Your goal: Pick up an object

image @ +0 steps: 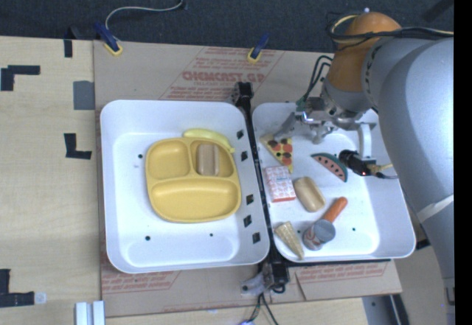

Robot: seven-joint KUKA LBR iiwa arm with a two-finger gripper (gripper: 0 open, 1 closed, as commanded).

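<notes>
My gripper (301,132) hangs over the back left part of the right bin (391,235), fingers open with nothing between them. Just below and left of its fingertips lies a toy pizza slice (281,149). A watermelon slice (329,166) lies to its right. Further forward are a pink checkered card (279,183), a tan bread roll (309,194), an orange carrot-like piece (335,208), a grey cup (319,235) and a pale cone (290,239).
The left bin (125,242) holds a yellow divided plate (193,198) with a brown piece (209,160) in its back right compartment. A black divider (251,169) separates the bins. My grey arm (420,110) covers the right bin's back right corner.
</notes>
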